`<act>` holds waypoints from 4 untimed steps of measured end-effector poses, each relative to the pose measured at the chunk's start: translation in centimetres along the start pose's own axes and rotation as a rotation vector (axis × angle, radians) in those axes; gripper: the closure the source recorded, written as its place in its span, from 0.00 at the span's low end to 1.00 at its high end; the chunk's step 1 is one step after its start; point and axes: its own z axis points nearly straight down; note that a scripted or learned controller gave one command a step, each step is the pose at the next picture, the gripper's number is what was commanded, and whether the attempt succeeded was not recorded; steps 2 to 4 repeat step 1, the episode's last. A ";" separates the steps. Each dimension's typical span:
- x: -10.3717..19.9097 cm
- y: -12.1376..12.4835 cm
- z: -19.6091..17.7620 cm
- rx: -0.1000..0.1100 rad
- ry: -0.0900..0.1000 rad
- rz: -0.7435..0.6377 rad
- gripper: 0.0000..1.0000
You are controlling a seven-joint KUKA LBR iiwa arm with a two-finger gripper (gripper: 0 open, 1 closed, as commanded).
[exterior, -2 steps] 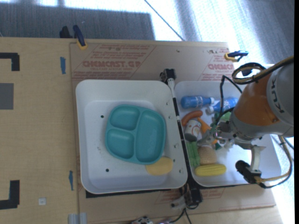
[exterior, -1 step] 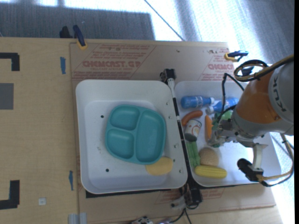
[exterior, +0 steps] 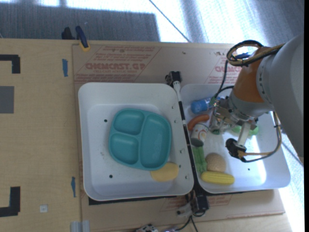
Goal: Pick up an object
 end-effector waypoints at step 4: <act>-1.6 -0.8 -9.6 -0.003 -0.001 0.033 1.00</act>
